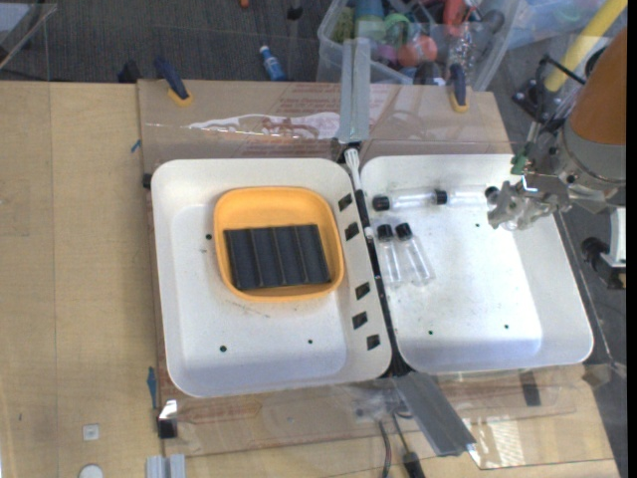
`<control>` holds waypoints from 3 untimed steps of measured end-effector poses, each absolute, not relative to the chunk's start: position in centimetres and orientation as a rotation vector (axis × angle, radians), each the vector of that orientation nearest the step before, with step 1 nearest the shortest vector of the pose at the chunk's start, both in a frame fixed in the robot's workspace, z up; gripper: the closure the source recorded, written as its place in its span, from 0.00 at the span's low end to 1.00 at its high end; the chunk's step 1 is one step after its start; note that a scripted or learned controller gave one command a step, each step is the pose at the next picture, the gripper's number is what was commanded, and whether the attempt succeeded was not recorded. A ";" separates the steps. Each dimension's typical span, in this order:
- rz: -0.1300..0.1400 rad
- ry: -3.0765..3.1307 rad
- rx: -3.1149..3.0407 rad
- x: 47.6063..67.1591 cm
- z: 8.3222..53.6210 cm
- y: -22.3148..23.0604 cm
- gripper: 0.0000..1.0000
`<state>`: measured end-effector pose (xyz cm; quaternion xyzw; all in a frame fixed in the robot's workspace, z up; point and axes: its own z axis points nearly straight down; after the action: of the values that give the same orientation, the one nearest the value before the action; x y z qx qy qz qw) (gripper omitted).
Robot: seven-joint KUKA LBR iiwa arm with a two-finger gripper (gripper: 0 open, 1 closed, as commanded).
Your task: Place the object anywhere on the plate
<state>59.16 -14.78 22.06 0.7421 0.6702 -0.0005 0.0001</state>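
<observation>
Bins sit side by side on the wooden bench (70, 267), two shallow white trays meeting at a central seam fitted with small black clips. The left bin (189, 357) holds an orange plate (229, 207), squarish with rounded corners, and a black ribbed block (277, 257) lies flat on that plate, well inside its rim. The right bin (518, 317) holds three clear tubes with black caps: one long tube (410, 199) lies crosswise near the far wall, and a pair of shorter tubes (404, 259) lies side by side near the seam, caps pointing away from me.

The gripper (506, 207) hangs over the right bin's far right part, with the arm's orange band (602, 98) above it at the right edge. It is small and cluttered from this angle; I cannot tell how far its jaws are parted, and nothing is seen between them. It stands apart from the tubes.

A clear box of mixed coloured items (428, 13) stands on the floor beyond the bench.
</observation>
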 end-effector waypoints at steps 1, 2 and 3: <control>0.003 2.437 1.979 63.4 20.2 -12.9 1.00; 0.003 2.627 1.716 66.7 20.3 -11.0 1.00; 0.004 2.799 1.414 66.8 23.6 -9.3 1.00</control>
<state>66.76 -9.25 23.61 0.4511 0.8925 0.0012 0.0029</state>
